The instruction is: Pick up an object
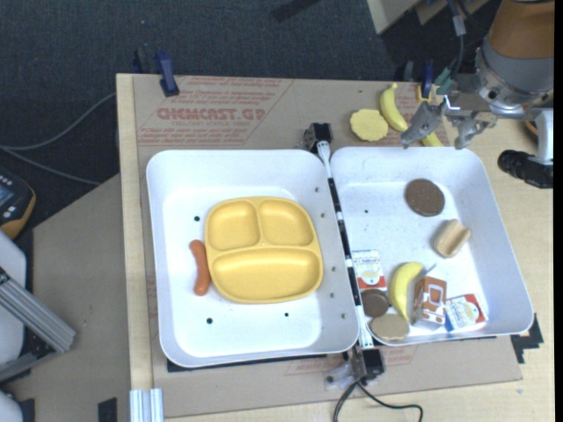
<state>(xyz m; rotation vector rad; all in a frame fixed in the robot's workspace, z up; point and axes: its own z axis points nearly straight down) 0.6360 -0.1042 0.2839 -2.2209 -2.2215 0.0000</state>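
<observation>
Fingers (pixel 442 127) spread, empty, above right bin (pixel 501 227) far rim

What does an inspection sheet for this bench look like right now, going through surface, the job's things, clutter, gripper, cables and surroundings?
Surface: brown board bearing the left bin and the right bin side by side.
Job's things: right bin holds a brown disc, bread roll, banana, small cartons and two round pieces.
Clutter: yellow divided plate and sausage in the left bin; second banana and yellow piece on the board.
Gripper: gripper above the right bin's far rim, open, holding nothing.
Cables: black cable at the near edge; grey cable on the floor.
Surroundings: dark carpet.
</observation>
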